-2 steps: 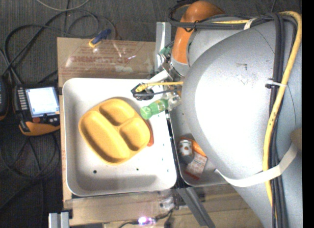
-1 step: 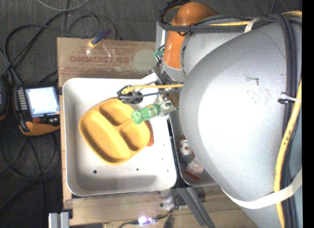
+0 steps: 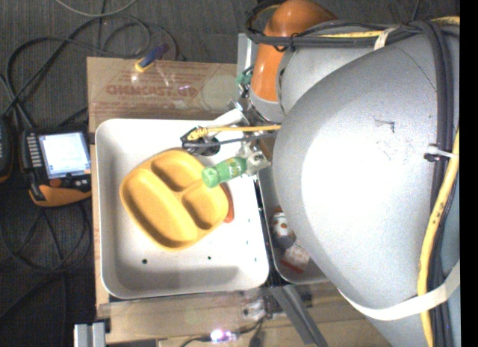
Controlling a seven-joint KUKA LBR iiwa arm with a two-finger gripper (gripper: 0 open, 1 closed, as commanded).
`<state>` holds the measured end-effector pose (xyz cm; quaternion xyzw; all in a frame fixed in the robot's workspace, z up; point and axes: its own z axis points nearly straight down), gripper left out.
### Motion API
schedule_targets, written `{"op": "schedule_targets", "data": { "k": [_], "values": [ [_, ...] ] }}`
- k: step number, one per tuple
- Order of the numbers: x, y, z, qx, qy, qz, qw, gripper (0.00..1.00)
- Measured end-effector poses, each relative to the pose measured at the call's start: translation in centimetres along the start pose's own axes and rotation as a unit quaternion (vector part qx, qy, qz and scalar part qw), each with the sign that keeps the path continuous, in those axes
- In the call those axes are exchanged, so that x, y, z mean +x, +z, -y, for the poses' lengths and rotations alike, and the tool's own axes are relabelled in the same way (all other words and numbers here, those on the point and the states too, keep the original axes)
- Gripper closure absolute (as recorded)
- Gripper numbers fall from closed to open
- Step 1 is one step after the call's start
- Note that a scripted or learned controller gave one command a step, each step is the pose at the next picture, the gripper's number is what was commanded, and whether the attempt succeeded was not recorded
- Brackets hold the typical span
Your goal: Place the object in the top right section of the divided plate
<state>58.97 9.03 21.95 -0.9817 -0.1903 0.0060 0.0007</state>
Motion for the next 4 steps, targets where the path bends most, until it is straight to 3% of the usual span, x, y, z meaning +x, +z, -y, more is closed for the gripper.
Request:
{"op": "schedule_targets", "data": {
  "k": [1, 2, 3, 4],
  "values": [
    [-1.8, 0.2, 3.8, -0.001, 0.087, -0.003, 0.9962, 1.0],
    [-1.8, 0.2, 3.8, -0.001, 0.088, -0.003, 0.9961, 0.0],
    [4.1, -17.4, -2.5, -0.002, 0.04, -0.004, 0.9992, 0.0],
    [-0.1, -20.8, -2.9, -0.001, 0.084, -0.003, 0.9965, 0.0]
  ]
}}
